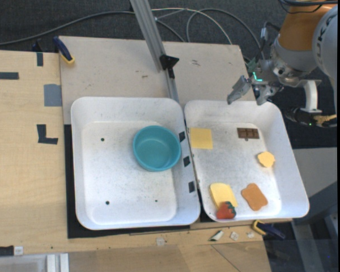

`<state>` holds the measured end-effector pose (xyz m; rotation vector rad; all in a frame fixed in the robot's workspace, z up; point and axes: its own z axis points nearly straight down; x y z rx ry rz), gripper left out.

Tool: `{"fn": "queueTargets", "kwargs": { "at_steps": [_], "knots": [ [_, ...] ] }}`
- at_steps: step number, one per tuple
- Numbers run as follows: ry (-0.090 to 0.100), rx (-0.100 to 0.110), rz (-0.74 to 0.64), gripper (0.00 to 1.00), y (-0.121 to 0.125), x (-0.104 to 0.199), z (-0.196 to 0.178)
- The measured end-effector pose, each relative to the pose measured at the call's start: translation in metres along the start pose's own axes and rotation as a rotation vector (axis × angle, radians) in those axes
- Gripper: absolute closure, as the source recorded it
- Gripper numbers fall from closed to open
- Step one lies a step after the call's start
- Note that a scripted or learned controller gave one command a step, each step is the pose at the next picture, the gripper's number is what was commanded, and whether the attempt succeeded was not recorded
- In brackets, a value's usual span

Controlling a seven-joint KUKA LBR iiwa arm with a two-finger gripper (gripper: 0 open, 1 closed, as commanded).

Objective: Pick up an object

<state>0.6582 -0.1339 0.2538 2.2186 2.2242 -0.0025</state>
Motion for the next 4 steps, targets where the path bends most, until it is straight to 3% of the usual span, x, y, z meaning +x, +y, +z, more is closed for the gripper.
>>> {"fn": "queueTargets", "kwargs": {
  "at_steps": [3,4],
  "knots": [
    [0.001,0.005,0.000,0.00,-0.008,0.011,0.133],
    [0.001,0.001,-0.002,1.00,-0.006,0.011,0.119]
  ]
}}
